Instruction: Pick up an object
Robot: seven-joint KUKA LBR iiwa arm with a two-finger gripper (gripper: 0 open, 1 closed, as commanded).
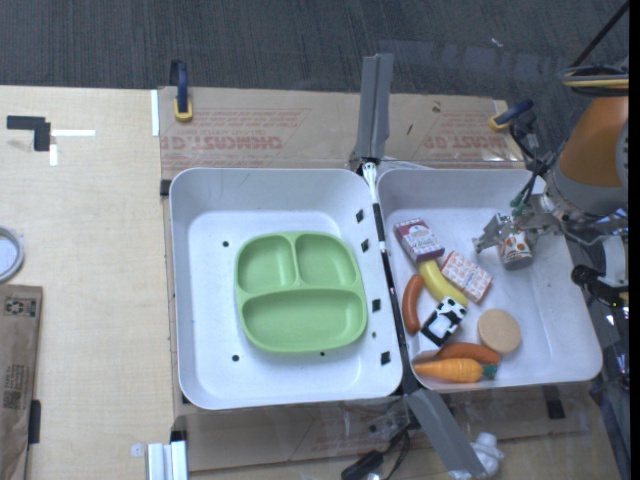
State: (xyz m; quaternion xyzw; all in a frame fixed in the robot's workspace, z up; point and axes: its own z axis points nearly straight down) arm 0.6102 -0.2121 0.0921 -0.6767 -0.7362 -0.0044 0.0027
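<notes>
Small can (516,250): most likely the piece to lift, lying toward the far right of the right bin (560,308), just beside the tool (497,233), perhaps touching it. Looks light and stiff, with a smooth, rounded wall that may slip or roll away under a glancing push. Best taken across the body at mid-height, squarely, not by the rim.

From the left: bare table (80,218), then the left bin (178,268) with a green divided plate (300,293) in its middle. Past the raised edge between the bins, a crowded patch: small red-and-white carton (418,238), sausage (412,301), banana (436,280), black-and-white piece (444,320), patterned box (466,275), carrot (450,370) by the near wall, tan disc (499,330). All near one another, several touching.

Can well apart from that cluster, with bare white floor on its near and right sides. Good room there for a straight lift. Far wall of the right bin near behind the tool, so little room for backing away along the floor.

Tool state: cannot tell whether wide or narrow, nor whether anything is gripped; too small and muddled against the can. Grey arm with orange band (595,143) above the bin's right corner.
</notes>
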